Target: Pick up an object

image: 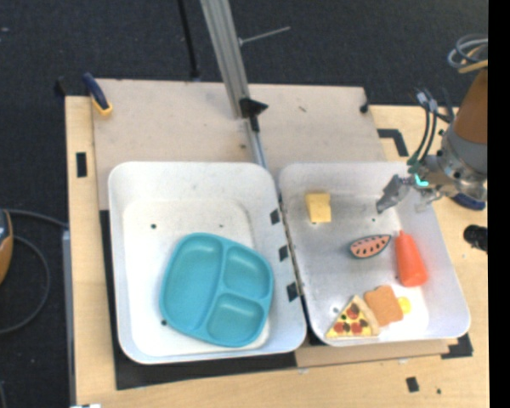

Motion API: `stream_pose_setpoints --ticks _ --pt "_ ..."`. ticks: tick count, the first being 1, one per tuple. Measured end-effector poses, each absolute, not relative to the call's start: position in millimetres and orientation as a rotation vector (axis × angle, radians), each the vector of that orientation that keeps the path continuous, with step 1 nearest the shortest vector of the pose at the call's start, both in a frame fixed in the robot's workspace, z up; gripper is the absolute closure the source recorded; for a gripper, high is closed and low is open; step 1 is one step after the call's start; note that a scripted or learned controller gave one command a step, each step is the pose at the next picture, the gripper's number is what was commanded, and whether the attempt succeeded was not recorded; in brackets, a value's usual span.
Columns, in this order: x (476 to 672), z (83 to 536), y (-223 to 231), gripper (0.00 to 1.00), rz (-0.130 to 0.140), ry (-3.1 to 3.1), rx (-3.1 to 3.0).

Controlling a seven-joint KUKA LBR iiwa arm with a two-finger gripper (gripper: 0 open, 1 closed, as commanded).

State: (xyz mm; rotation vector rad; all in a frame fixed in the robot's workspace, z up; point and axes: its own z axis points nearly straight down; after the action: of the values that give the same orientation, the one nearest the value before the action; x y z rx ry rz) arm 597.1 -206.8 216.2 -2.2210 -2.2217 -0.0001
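Approach step, nothing picked up yet.
Gripper (391, 195) above watermelon slice (371, 246) (fingers' state: can't tell); next, descend w/ fingers astride.

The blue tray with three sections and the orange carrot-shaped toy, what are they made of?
The blue tray with three sections looks like moulded plastic with a smooth matte finish: one even colour, rounded edges and soft raised dividers. The orange carrot-shaped toy is probably plastic or rubber too, since its colour is flat and uniform and its shape is simple; the view is too small to tell which.
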Motion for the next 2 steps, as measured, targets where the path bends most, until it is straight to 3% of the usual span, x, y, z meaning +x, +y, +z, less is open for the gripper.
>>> stream_pose_setpoints --ticks 1,2 --pt "597.7 217 -207 0.0 -0.002 -2.223 -2.222" --pt "595.9 175 -210 0.0 0.004 -2.221 -2.221"
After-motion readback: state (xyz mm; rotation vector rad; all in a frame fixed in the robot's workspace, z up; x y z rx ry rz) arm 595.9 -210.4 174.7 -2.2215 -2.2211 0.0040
